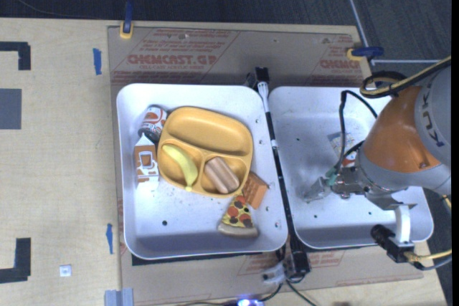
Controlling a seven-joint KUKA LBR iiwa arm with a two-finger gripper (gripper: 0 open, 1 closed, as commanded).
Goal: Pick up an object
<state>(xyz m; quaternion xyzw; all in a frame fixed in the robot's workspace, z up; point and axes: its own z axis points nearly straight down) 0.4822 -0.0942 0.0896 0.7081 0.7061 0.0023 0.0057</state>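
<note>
Hovering low over right bin (401, 226), gripper (319, 190) pointing toward 9 o'clock; fingers' state impossible to tell. Lying at 9 o'clock in left bin (136, 226): pizza slice (239, 218), nearest candidate, long axis roughly 9-to-3.

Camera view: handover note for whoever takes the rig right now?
Gripper: low in the right bin, finger state unreadable, nothing seen held.
Left bin: yellow divided plate holding a banana and a hot dog; pizza slice, a can and a small carton around it.
Done: no pick visible.
Left: grasp and lift any object.
</note>
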